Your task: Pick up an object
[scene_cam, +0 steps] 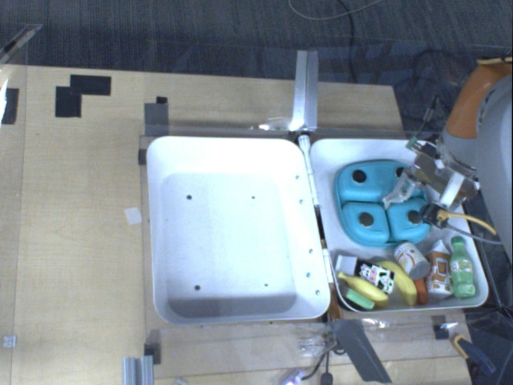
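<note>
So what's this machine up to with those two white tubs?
A robot arm reaches in from the right, and its gripper sits low over a blue moulded piece in the right bin. Nothing is visibly lifted yet. More small items crowd that bin's near end: a banana, a green bottle, a small can. The left bin sits beside it.

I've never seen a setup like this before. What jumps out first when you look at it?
Probably the bright blue tray in the right bin, with the gripper poised over its right side. Below it, at the bin's near edge, lies a jumble of small items, among them a banana and a green bottle. The left bin is a big white expanse beside them.
</note>
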`<state>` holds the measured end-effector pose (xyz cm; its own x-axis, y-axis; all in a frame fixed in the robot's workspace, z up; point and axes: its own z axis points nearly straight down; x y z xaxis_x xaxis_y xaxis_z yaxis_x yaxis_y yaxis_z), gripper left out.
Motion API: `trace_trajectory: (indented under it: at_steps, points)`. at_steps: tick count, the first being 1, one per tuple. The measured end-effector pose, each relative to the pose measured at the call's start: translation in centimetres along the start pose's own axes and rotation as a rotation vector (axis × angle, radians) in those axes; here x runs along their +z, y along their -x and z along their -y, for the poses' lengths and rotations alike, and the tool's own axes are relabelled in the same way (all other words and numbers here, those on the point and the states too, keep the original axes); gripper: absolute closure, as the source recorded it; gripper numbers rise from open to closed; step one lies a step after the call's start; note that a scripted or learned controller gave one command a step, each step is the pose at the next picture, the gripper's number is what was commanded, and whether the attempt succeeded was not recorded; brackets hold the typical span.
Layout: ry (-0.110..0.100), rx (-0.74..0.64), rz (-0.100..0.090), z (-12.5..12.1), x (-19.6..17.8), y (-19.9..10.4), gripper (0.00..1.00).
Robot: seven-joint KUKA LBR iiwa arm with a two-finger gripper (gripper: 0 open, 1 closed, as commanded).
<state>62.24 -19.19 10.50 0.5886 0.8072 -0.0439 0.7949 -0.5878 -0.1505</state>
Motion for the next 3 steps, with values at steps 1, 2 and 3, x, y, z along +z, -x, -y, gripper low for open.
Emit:
trace_trajectory:
  at_steps: [1, 2, 3]
  points:
    - [0.142, 0.438, -0.079, 1.1, -8.0, -2.2, 1.00]
    - [0.150, 0.209, -0.062, -2.1, -7.7, -0.4, 1.00]
    - [0.154, 0.135, -0.057, -1.1, -15.4, -1.0, 1.00]
